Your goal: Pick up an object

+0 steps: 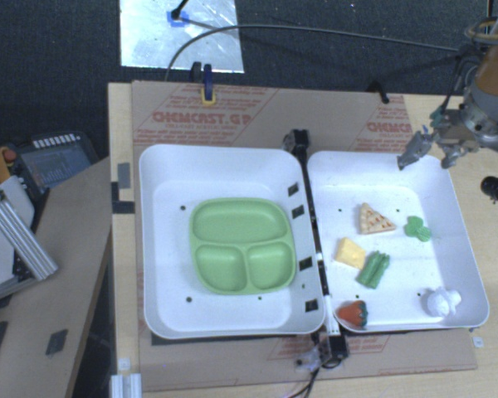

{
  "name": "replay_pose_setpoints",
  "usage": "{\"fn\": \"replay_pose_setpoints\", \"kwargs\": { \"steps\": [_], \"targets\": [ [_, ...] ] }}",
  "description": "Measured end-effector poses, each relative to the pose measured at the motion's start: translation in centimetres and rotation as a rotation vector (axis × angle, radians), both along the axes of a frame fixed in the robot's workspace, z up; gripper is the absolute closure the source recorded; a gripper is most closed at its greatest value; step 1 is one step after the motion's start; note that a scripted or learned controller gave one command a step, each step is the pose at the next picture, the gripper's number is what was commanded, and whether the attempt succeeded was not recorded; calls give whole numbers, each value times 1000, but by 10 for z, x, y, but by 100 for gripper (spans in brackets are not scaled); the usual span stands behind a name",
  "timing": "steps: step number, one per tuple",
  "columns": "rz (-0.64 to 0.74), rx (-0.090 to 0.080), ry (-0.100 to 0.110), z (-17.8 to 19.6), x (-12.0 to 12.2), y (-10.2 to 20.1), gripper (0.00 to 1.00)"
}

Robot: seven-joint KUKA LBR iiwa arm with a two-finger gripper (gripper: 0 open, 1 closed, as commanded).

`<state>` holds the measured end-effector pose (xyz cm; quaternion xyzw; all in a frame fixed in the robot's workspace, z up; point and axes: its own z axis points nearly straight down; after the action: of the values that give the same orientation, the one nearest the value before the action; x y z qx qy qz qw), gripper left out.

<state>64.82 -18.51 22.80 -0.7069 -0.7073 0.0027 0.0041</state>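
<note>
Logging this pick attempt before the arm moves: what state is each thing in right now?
gripper: jaws open, holding nothing, above right bin's far edge
green tray: flat in left bin
pizza slice: lying flat
strawberry: against near-left corner
white object: near-right corner

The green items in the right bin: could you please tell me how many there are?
2: a small green piece near the bin's right wall, and a long green vegetable beside the yellow block toward the middle.
</note>
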Motion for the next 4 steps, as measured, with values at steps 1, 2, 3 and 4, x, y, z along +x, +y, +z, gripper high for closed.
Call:
{"fn": "replay_pose_setpoints", "kwargs": {
  "steps": [1, 2, 3, 4],
  "targets": [
    [3, -3, -12, 8, 3, 1, 0],
    [5, -2, -9, -47, 3, 11, 0],
    [5, -2, -10, -88, 4, 14, 0],
    [6, -2, -9, -140, 4, 15, 0]
  ]
}}
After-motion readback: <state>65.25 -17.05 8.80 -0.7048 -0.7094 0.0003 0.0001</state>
